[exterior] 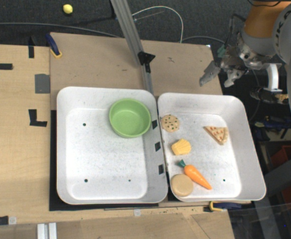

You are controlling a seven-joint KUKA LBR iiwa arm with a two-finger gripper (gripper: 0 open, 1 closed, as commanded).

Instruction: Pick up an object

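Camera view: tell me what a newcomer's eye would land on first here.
The green bowl stands out first, sitting at the back of the left bin. Next comes the cluster of toy food in the right bin: an orange carrot near the front, a cookie and a pizza slice. The end effector hangs beyond that bin's far right corner.

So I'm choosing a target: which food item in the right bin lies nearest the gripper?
The pizza slice, closest to the bin's upper right corner, below the gripper.
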